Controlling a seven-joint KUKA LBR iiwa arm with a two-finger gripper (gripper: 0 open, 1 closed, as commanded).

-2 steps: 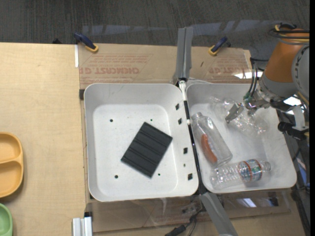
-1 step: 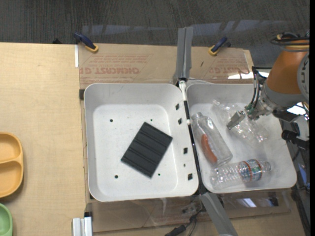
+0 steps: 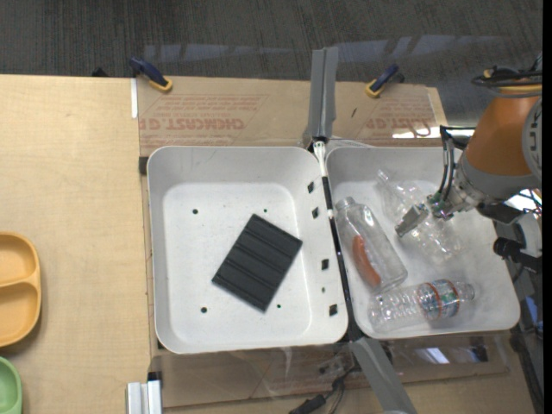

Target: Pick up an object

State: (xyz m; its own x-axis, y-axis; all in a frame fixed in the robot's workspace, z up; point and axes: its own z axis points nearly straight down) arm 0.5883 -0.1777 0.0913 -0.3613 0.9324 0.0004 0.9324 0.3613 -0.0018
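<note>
Right bin [image 3: 483,317]: two clear bottles [image 3: 375,244], crowded; left bin [image 3: 172,231]: one black pad [image 3: 257,261], roomy. Gripper [image 3: 412,221] jaws' opening: cannot tell.

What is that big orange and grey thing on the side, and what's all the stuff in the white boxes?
That is a robot arm reaching in from the right. One camera above the bench looks down at a slant. Its metal claw hangs over the right white bin, among crumpled clear plastic. That bin also has a clear plastic bottle with a colourful label, a clear tube and an orange sausage-shaped piece. The left white bin holds a flat black ribbed rectangle.
</note>
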